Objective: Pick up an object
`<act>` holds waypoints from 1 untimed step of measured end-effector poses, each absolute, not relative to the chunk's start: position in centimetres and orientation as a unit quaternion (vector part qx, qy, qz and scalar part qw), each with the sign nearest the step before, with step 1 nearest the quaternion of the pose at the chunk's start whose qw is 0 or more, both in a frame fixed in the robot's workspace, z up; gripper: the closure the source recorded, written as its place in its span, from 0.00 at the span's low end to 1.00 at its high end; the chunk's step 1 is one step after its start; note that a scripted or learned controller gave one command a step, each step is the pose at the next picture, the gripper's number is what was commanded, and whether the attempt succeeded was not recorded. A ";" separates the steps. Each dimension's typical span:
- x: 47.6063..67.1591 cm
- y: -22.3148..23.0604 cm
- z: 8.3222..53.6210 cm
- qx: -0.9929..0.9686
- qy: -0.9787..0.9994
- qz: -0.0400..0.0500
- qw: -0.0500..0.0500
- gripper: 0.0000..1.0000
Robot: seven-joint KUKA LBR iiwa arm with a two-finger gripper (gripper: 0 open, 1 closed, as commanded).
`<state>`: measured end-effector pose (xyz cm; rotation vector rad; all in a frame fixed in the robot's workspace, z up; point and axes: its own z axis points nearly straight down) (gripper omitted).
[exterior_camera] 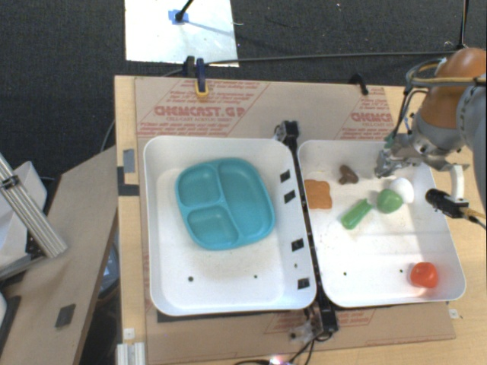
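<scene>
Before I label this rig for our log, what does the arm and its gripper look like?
The arm is grey with a rounded orange band above the wrist. Its gripper is a small metallic grey assembly. A dark cable loops beside the wrist.

Dark, speckled black carpet floor around a light wooden bench topped with a tan cardboard sheet printed in red lettering. A white paper sheet with a small blue mark lies on the floor beyond the bench. Ribbed grey metal rail at left edge, lighting even.
</scene>
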<state>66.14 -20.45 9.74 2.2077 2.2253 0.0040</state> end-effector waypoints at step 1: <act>66.0 -19.7 15.9 0.705 0.709 0.002 0.003 1.00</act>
